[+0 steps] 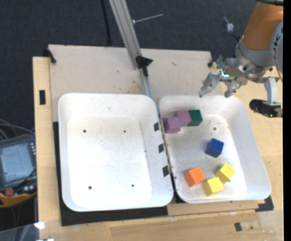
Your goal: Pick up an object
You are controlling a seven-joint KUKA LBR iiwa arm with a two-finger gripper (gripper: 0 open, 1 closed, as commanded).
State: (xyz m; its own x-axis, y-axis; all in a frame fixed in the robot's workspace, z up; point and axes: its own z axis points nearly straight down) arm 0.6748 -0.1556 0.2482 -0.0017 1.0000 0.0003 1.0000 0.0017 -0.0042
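My gripper [218, 87] hangs above the far rim of the right bin [253, 139], its two fingers spread apart with nothing between them. In that bin a purple block [176, 120] lies at the far left corner with a green block [195, 117] touching its right side. A blue cube [214, 147] sits near the middle. Toward the front an orange cube [195, 176] and two yellow cubes [226, 172] [213, 186] lie close together. The gripper is up and right of the green block, well apart from every block.
The left bin [70, 134] stands beside the right one. A slanted metal pole [127, 31] rises from the divider between the bins. A handheld pendant [12, 162] sits off the bench's left edge.
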